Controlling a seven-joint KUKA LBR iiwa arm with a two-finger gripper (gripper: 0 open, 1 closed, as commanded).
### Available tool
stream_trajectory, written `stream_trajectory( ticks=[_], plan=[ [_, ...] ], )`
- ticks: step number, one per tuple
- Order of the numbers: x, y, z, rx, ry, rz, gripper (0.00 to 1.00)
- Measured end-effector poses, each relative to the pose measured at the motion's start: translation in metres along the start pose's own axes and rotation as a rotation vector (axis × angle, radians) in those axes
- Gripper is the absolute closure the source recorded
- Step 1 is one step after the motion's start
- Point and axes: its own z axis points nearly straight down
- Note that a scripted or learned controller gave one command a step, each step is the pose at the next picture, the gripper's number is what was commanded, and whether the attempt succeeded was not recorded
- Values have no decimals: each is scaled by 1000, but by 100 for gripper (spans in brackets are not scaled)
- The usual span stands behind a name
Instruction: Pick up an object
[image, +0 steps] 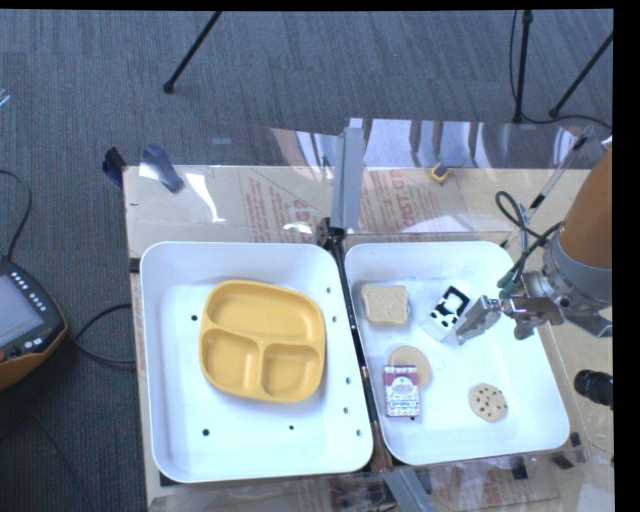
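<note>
In the right bin (520, 440) lie a square slice of toast (385, 304), a small black-and-white item (450, 308), a round tan biscuit (412, 364), a small red box (401, 390) partly over that biscuit, and a chocolate-chip cookie (488, 402). My gripper (498, 322) hangs over the right half of this bin, just right of the black-and-white item. Its fingers stand apart, so it is open, and nothing sits between them. One fingertip (470, 327) almost reaches the black-and-white item; whether they touch I cannot tell.
The left bin (170, 440) holds a yellow divided plate (265, 340). A grey post (349, 180) rises behind the gap between the bins. Cables (515, 215) trail near the right bin's back corner.
</note>
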Motion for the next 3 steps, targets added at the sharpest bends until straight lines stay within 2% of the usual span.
stream_trajectory(
  ticks=[1, 2, 3],
  plan=[
    [21, 40, -167, -10, -3, -1, 0],
    [20, 123, -57, 10, 0, -2, 0],
    [65, 57, 91, 10, 0, 3, 0]
  ],
)
